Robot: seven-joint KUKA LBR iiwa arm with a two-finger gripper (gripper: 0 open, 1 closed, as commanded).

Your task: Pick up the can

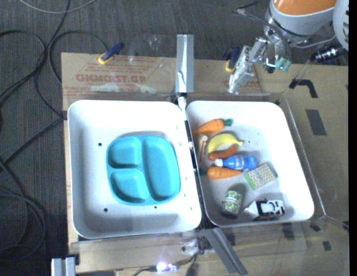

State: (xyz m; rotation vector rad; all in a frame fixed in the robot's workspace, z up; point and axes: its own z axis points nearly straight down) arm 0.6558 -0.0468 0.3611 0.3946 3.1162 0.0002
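Note:
The can (232,202) is small, with a green patterned label. It lies in the right bin (293,154) near that bin's front wall. My gripper (240,73) hangs above the bench just behind the right bin's back rim, well away from the can. Its fingers are open and nothing is between them.
The right bin also holds a carrot (213,125), a banana (223,141), a small bottle (236,163), a second carrot (223,172), a green-speckled box (260,176) and a black-and-white item (270,208) right beside the can. A blue divided tray (145,168) lies in the left bin (86,154).

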